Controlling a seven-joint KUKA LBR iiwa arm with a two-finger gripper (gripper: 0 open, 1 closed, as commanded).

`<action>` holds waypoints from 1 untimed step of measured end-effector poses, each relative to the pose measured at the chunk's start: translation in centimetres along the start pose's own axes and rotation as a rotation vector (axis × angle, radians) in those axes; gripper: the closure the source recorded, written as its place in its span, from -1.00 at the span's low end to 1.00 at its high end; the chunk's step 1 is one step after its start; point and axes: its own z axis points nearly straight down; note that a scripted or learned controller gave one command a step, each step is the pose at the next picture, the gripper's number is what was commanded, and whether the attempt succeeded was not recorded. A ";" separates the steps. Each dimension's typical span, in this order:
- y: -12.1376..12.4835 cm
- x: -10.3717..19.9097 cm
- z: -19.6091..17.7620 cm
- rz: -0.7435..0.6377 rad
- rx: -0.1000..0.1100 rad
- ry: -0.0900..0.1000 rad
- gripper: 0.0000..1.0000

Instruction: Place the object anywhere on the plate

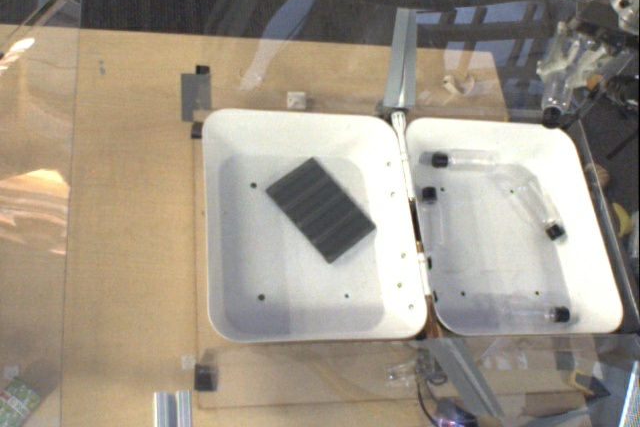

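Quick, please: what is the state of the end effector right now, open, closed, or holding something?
End effector: at the top right, above the far corner of the right bin; open or closed cannot be told, and nothing is seen between its fingers.

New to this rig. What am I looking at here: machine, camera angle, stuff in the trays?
One camera looks down at a slant on a wooden bench. Two shallow white bins sit side by side. The left bin holds a dark grey ridged plate, lying flat and turned at an angle. The right bin holds several clear plastic tubes with black caps, for example one near its top edge and one on its right side. The machine is a robot arm coming in from the right; its claw hangs at the top right, outside the bins. From this angle I can't tell whether it grips anything.
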 end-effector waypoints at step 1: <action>-0.4 1.1 10.1 -0.145 0.002 0.000 1.00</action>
